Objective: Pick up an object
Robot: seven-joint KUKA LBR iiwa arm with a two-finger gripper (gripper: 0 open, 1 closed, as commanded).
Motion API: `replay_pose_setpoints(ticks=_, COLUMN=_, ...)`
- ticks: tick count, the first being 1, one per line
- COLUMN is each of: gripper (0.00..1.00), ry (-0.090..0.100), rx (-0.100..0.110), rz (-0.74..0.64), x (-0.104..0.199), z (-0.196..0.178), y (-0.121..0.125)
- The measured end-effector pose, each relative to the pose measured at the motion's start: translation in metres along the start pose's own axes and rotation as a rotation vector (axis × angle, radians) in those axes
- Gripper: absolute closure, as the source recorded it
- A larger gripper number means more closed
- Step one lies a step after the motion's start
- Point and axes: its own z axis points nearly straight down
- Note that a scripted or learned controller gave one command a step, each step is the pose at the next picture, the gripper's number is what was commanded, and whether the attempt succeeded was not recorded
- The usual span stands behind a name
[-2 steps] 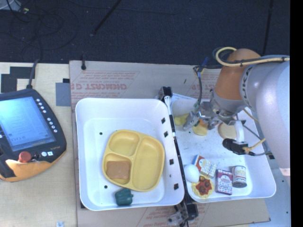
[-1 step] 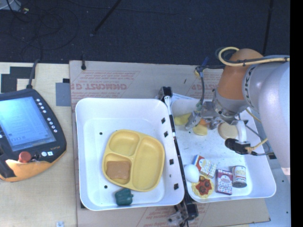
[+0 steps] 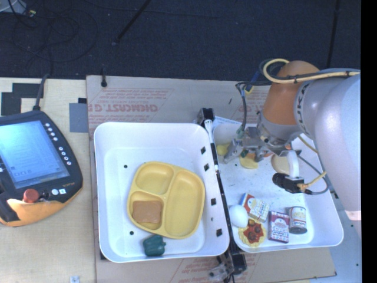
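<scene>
Dark floor filled the top of the camera view; below it a cardboard-topped bench (image 3: 147,99) held two shallow white plastic bins side by side, w/ a grey tablet-style control pendant with an orange base (image 3: 32,167) at 9 o'clock.

Left bin (image 3: 112,158): a pale yellow divided plastic tray (image 3: 177,193) near centre, a brown toast-like slab (image 3: 146,211) in its 7 o'clock compartment, and a small dark green rounded lump (image 3: 154,246) on the bin floor just beside the tray at 6 o'clock.

Right bin (image 3: 330,232): a white egg-shaped object (image 3: 238,216), a small white-and-red carton (image 3: 255,206), a red flat box (image 3: 278,226), a small tin can with red label (image 3: 298,220) and a round red-and-yellow piece (image 3: 253,233), all clustered toward 6 o'clock. At the bin's 11 o'clock end sat small pale yellow pieces (image 3: 250,162), approx. under the tool.

Grey arm with orange band (image 3: 283,102) came in from 3 o'clock. Its two-finger gripper (image 3: 250,148) hung low over those yellow pieces; could not tell how far apart the jaws stood, nor whether anything sat between them.

Likely target: a yellow piece. Judged light, stiff, smooth plastic, prob. slippery and apt to squirt sideways. Best taken across its narrow middle, fingers squarely either side, clear of the bin wall at 9 o'clock.
</scene>
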Motion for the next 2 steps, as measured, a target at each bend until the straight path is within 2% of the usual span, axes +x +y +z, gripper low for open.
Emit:
replay_pose_setpoints(ticks=1, gripper=1.00, ry=-0.001, rx=0.000, rz=0.000, x=-0.001, z=-0.011, y=0.000)
replay_pose_setpoints(ticks=2, gripper=1.00, ry=-0.001, rx=0.001, rz=0.000, x=-0.002, z=-0.021, y=0.000)
